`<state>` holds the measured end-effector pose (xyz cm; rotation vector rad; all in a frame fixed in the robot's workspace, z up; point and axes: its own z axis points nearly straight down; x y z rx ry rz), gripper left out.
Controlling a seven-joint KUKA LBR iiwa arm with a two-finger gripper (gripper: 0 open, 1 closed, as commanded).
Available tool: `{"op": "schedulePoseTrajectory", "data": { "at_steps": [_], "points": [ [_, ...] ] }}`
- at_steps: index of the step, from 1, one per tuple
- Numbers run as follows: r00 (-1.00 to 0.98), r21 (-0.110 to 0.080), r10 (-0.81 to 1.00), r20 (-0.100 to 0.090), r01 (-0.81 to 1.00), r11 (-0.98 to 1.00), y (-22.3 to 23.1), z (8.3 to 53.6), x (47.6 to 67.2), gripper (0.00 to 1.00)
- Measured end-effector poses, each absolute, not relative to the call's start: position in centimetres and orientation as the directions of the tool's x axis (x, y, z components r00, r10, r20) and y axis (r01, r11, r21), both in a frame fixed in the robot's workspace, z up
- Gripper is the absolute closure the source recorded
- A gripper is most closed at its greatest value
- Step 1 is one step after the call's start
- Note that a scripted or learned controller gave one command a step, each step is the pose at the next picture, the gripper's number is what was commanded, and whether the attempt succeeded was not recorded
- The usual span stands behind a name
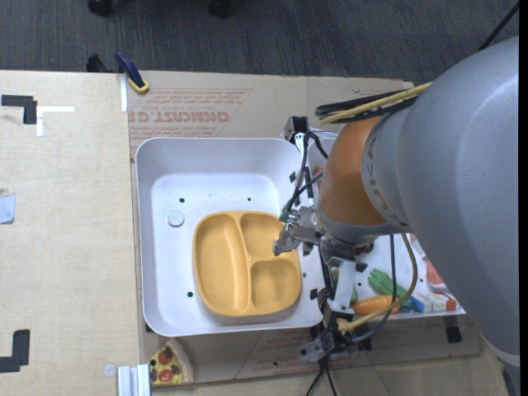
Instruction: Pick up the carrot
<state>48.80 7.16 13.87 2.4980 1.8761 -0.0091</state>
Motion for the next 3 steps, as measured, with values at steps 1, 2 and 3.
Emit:
{"op": "schedulePoseTrajectory", "data": {
  "at_steps": [1,2,3],
  "points": [
    [0.595,0.072,0.804,-0.015,0.802,-0.593,7.51,11.14,49.26,0.00],
    [0.574,0.073,0.818,-0.026,0.817,-0.572,7.58,10.78,49.19,0.00],
    [0.575,0.069,0.817,-0.040,0.818,-0.571,6.98,11.36,49.00,1.00]
  ]
}}
